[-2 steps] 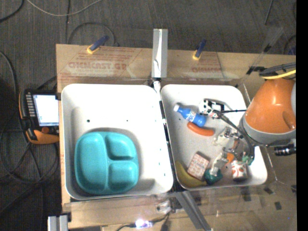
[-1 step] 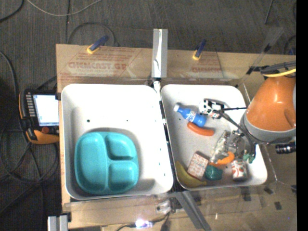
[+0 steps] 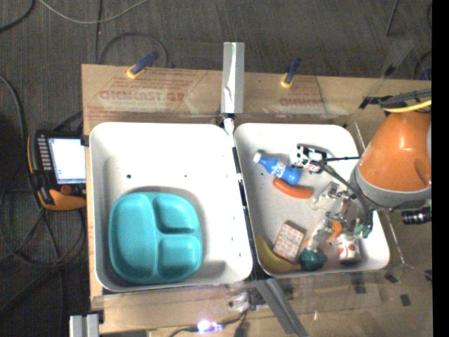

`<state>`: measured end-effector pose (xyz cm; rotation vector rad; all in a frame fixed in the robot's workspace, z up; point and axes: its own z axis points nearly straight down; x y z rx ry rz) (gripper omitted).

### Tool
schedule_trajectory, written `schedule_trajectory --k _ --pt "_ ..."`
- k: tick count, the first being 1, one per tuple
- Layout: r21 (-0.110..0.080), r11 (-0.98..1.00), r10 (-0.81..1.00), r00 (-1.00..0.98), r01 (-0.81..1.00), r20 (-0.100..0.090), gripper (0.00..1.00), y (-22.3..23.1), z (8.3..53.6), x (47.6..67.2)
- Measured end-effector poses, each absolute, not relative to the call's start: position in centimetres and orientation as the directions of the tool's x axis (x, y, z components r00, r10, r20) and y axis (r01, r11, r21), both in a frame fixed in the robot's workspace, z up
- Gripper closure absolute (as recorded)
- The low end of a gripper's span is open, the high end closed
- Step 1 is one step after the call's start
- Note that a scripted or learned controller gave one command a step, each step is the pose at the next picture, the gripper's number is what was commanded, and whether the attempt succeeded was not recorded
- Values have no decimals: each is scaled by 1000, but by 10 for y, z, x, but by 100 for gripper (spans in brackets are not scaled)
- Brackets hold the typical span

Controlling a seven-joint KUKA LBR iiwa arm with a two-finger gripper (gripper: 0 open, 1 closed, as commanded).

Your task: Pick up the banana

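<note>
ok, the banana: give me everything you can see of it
The banana is yellow and curved, lying flat on the floor of the right bin at its near left corner, its back following the rim. Part of it is covered by a small brown patterned card lying across its upper side, and its right end meets a dark teal object. The tool sits to its right, not on it.

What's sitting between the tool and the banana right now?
In the camera view, a small brown-and-pink card and a teal toy lie between the tool and the banana in the right bin.
</note>
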<state>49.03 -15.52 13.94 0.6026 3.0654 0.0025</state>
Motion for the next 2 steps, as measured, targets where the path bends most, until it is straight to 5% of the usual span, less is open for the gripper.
schedule_trajectory --k 1,2 --pt "1 999 -39 -999 -39 -3 0 -142 209 485" --pt "2 973 -232 -973 -232 -2 0 -48 184 496"
